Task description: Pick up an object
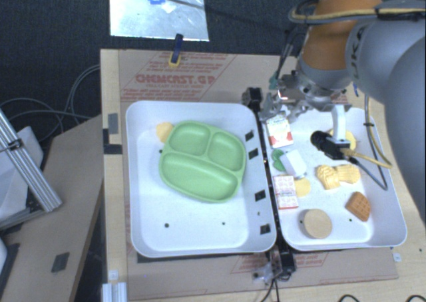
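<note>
My gripper point(277, 104) hangs over the far left corner of the right bin point(393, 224), by the wall between the two bins. Directly below it, on the near side, is a small red and white carton point(280, 132); I cannot tell whether the two touch. Further forward along the divider lie a green and white piece point(289, 160) and a red and white packet point(285, 191). Also in this bin are a yellow toy point(337, 175), a brown waffle piece point(358, 205), a round tan disc point(316, 223) and a yellow slice point(303, 187).
The left bin point(143, 227) holds a green divided plate point(202, 161) with a small yellow item point(164, 132) at its far left corner. The arm's grey body and orange band point(336, 18) cover the right bin's far right side. A silver sheet point(158, 1) lies beyond the bins.
</note>
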`<state>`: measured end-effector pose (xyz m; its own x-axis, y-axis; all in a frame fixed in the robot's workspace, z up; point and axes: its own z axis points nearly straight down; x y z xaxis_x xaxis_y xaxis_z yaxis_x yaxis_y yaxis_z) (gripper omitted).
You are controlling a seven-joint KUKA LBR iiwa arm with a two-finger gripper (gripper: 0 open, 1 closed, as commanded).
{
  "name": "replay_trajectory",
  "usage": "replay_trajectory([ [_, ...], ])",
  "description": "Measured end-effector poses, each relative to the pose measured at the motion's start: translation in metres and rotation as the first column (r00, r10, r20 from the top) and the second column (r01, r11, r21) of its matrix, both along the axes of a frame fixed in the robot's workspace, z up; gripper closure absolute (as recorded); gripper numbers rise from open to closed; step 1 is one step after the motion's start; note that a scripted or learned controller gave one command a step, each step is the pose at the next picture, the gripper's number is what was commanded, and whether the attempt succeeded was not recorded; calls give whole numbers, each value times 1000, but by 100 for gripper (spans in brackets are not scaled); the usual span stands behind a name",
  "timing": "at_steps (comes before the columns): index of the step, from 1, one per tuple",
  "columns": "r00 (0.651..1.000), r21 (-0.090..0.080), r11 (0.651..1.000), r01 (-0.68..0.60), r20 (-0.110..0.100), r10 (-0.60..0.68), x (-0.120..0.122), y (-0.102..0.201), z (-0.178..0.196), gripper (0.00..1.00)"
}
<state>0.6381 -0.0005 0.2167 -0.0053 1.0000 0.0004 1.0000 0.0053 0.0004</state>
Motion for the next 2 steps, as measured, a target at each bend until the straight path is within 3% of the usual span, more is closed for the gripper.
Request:
replay_trajectory([
  [1, 1000, 0, 1000, -1, 2, 1, 9, 5, 3, 100],
  [2, 1000, 0, 1000, 4, 1, -4, -2, -2, 13, 100],
])
